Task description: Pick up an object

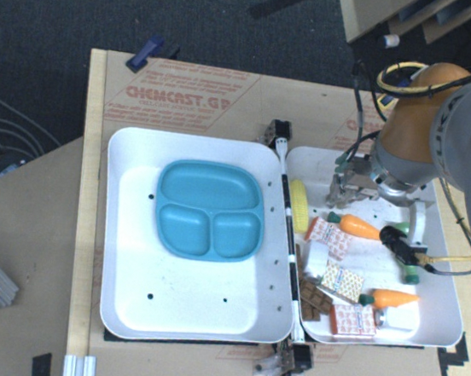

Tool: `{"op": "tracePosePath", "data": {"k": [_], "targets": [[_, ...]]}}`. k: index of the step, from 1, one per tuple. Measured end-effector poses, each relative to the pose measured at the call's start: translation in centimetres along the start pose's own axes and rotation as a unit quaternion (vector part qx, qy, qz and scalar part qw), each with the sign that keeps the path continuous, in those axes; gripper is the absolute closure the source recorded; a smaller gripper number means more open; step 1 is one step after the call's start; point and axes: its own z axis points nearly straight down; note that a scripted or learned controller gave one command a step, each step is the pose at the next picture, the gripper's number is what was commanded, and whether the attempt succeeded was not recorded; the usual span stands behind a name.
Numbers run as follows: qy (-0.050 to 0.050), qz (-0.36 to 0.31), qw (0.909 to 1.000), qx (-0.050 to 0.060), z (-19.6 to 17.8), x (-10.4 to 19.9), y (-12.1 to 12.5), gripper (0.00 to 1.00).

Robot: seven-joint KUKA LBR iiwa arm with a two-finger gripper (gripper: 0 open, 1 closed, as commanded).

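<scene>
Camera view: arm (450,125) enters from the right of the frame, with the orange band at upper right and the wrist bent down over the upper part of the right bin (447,310). Gripper (343,197) sits low above the bin floor near its upper left corner; how far it is open cannot be told from this angle, and nothing can be seen held in it. All the loose objects lie in the right bin. Nearest is an orange carrot toy (359,227), lying flat just below and right of the gripper, apart from it. A yellow corn-like piece (299,205) lies along the bin's left wall, just left of the gripper. Below these come a red-checked packet (327,235), a second checked packet (343,282), a brown chocolate bar (315,298) near the lower left corner, and a red-and-white box (354,321) at the bottom wall. A second carrot toy (394,298) rests against a white block (401,317) at lower right. Left bin (124,284) holds a blue divided plate (211,209), upright, in its upper half. Both bins stand on printed cardboard (179,94); a blue clip (144,55) lies at its upper left edge.
</scene>
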Motion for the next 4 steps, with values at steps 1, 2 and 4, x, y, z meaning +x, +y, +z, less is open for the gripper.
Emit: {"op": "tracePosePath", "data": {"k": [1, 2, 4], "targets": [[0.000, 0.000, 1.0000, 0.000, 0.0, 0.0, 0.0, 0.00], [0.000, -0.001, 1.0000, 0.001, 2.0, -1.8, 3.6, 0.00], [-0.001, -0.002, 1.0000, 0.000, 1.0, -1.7, 3.6, 0.00]]}}
